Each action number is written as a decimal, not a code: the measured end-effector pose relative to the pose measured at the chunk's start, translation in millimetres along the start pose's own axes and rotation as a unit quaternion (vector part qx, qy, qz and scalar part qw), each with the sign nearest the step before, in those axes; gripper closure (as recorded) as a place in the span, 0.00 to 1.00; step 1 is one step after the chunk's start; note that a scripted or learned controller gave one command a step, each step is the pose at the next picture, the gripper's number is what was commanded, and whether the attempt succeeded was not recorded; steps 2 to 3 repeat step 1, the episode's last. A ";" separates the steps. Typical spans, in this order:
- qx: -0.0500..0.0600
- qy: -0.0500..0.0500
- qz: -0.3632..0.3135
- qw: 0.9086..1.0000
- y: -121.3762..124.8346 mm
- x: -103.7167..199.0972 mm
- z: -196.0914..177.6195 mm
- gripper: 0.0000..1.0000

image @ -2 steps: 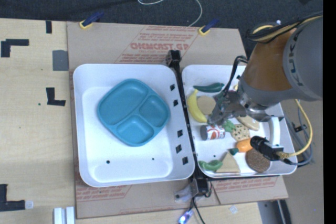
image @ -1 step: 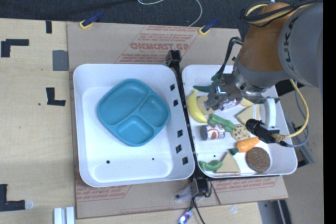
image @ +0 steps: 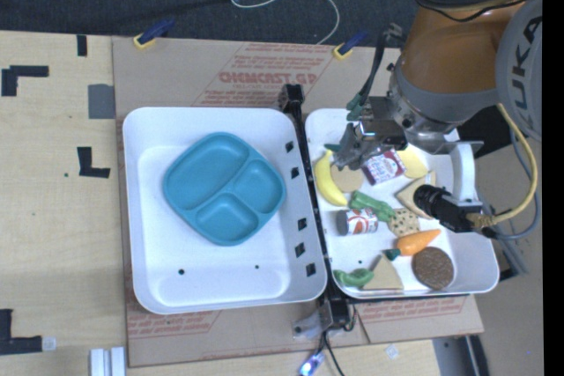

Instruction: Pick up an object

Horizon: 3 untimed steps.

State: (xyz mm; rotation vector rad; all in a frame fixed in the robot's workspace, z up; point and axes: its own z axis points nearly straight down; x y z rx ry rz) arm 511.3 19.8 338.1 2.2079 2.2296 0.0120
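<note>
Carrot (image: 415,242) lowest, long axis sideways, tip right; fingers (image: 351,151) over banana (image: 328,180), spread unclear.

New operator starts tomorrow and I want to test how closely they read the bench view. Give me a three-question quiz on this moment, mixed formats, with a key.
1. True or false: the blue divided plate lies in the same bin as the banana.
2. Multiple choice: the pincer is above which bin?
A. the left bin
B. the right bin
C. neither, it is over the cardboard
3. Fill in: the orange item next to the round brown cookie is a ____.

Key
1. False: the plate is in the left bin, the banana in the right.
2. B
3. carrot
</note>
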 end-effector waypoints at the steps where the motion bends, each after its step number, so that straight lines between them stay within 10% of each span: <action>1: 0.001 0.000 0.002 1.000 -27.2 25.0 -72.7 1.00; 3: 0.001 0.000 0.002 1.000 -27.2 25.0 -72.7 1.00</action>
